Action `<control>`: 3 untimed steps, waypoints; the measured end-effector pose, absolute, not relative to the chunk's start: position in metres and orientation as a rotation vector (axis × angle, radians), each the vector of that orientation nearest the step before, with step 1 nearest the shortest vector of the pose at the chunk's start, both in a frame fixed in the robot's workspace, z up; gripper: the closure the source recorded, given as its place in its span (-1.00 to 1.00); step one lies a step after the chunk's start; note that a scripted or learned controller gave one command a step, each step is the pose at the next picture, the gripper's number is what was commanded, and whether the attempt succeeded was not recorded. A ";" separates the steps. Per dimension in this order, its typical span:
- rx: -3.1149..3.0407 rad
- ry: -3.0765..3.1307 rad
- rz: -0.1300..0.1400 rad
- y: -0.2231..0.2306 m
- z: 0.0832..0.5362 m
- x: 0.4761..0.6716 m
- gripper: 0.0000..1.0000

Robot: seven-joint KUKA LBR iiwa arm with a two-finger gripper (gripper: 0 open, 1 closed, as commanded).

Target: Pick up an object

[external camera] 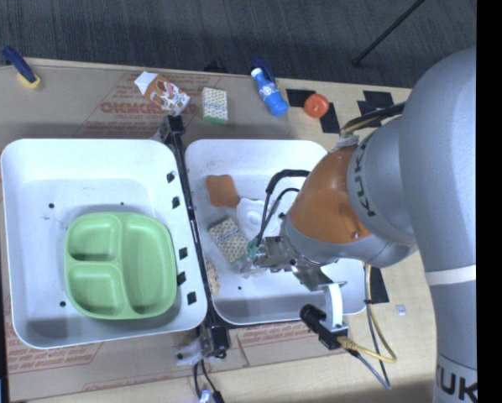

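The arm is lowered into the right bin (234,154), the one beside the left bin (16,225) that holds a green divided plate (121,264). Its gripper (259,254) sits low, just right of a patterned packet (227,238), and whether it is spread or pinched cannot be told, since the wrist and orange band cover it. The packet lies near the middle of the right bin; an orange-brown block (222,191) sits above it toward the far wall, and a white crumpled item (253,214) lies between the block and the wrist. Nothing can be seen in the grasp, so this looks like the reach-and-close step of the pick. The next move probably calls for closing on the packet or the white item, then lifting straight up to check the hold.
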State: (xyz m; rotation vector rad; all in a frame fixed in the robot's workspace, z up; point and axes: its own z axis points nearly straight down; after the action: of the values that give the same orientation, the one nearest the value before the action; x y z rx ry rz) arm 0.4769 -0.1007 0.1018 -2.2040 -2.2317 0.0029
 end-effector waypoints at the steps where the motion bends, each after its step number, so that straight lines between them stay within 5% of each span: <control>1: -2.215 -2.226 0.000 -0.092 0.165 0.477 1.00; 2: -2.217 -2.225 0.001 -0.187 0.154 0.566 1.00; 3: -2.216 -2.224 0.000 -0.157 0.197 0.499 1.00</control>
State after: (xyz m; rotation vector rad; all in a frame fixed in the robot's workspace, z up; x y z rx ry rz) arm 0.4993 -0.1574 0.1968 -2.2160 -2.2236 0.0004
